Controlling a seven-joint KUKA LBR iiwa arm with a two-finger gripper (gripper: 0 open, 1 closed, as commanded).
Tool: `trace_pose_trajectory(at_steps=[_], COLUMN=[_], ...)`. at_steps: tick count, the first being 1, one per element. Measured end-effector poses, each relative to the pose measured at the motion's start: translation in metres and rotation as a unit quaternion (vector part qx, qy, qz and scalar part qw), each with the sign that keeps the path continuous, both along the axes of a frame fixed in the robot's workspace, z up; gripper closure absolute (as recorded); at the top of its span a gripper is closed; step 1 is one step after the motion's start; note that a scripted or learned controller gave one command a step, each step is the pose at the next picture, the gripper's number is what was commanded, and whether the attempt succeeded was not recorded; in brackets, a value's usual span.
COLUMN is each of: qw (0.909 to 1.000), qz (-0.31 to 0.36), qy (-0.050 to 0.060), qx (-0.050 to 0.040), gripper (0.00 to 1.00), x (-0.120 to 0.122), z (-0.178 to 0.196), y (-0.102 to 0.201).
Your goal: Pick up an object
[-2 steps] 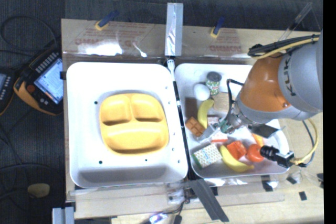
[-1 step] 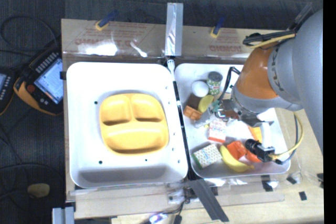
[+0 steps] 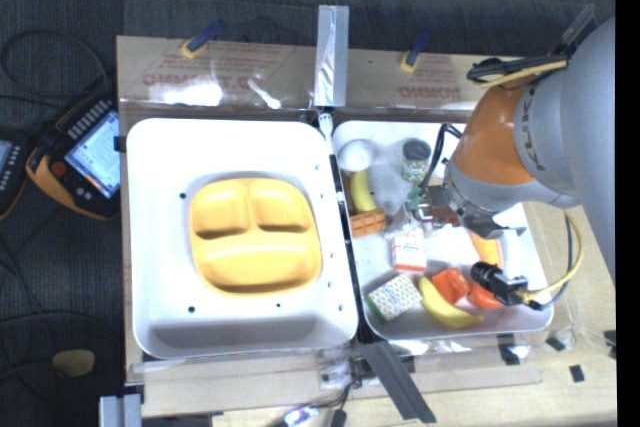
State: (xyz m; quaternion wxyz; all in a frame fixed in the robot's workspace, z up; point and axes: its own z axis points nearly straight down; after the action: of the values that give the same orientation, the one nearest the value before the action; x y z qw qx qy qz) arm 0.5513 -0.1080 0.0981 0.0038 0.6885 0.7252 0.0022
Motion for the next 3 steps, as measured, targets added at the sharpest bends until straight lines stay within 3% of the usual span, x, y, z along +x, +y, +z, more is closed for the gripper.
trace_pose_trajectory(at_steps=[1,2,3], qw=[1.0,0.9983,0.9872], qz=[-0.001,-0.057,-0.16], qy=[0.006,0.006,0.007], qx=[-0.0001,-0.0002,0.0004], gripper=[1.0,1.0,1.0], x=[-0.012,-0.031,-0.03], z=[0.117,0.084,0.084], y=[0.063,0.082,0.107])
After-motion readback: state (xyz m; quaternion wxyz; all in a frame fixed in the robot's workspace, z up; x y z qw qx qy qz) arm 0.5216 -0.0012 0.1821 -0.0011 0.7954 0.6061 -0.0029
